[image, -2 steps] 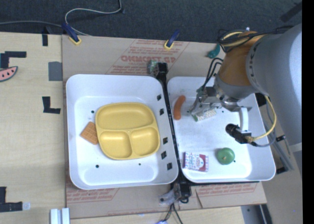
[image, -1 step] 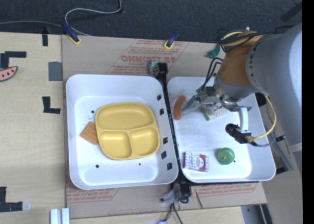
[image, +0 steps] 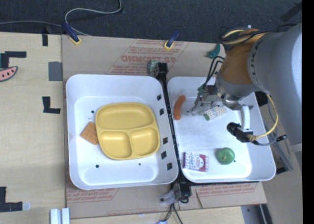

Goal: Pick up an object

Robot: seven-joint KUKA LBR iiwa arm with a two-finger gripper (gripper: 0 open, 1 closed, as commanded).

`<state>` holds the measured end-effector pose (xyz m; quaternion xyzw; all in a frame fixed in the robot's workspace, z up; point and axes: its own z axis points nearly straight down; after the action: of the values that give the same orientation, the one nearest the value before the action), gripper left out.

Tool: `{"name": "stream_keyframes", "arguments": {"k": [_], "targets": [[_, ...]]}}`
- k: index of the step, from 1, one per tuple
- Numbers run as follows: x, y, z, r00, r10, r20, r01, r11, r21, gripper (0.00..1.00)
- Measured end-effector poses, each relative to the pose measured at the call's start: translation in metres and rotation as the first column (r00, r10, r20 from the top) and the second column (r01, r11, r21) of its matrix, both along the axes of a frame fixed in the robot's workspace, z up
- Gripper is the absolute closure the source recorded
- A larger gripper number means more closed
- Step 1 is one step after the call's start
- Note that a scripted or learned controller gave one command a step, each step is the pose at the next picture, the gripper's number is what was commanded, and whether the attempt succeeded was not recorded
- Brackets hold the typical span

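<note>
Hung low in the right bin [image: 262, 166], claw [image: 200, 106] beside the sausage [image: 178, 107], presumably targeting it; grip state indiscernible.

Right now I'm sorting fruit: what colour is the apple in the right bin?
Green apple, seen in the camera view.

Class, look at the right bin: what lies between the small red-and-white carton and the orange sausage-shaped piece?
In the camera view, bare white bin floor separates the carton from the orange piece.
</note>
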<state>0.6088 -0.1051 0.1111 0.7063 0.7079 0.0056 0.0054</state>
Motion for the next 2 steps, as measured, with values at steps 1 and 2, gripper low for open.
{"name": "stream_keyframes", "arguments": {"k": [1,2], "targets": [[0.000,0.000,0.000,1.000,0.000,0.000,0.000,1.000,0.000,0.00],[-0.006,-0.018,-0.021,1.000,0.002,0.000,-0.002,1.000,-0.002,0.00]]}}
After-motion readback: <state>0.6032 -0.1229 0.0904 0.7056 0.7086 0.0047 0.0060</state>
